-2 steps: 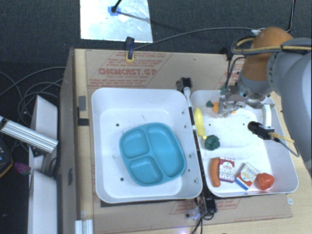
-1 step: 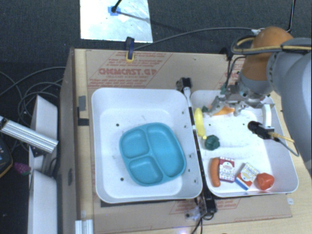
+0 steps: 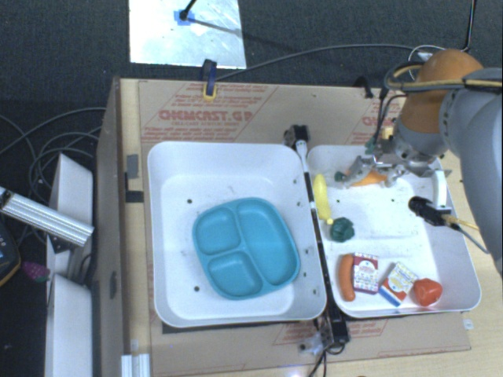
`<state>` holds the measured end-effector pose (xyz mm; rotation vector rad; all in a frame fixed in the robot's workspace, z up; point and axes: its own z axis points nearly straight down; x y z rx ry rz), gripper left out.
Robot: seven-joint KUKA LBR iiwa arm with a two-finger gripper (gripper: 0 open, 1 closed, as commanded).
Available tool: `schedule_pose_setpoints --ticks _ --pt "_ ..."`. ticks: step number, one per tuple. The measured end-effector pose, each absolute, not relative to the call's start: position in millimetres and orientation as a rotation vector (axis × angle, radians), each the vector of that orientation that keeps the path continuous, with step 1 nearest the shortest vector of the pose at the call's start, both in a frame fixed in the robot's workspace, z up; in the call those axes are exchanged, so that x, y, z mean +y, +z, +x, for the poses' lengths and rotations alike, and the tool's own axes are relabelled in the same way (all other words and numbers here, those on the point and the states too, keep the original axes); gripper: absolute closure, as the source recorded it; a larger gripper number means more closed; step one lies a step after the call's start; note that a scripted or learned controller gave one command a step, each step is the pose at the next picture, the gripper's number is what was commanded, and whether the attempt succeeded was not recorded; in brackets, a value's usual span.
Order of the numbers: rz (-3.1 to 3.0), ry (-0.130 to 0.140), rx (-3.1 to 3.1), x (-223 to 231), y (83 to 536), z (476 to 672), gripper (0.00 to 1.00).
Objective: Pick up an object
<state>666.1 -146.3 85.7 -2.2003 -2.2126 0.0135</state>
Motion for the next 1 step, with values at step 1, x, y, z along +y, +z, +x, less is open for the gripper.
schedule_pose_setpoints --ticks 1 --pt "-2.202 0.014 -2.210 -162.9 83.9 665.4 0.00"
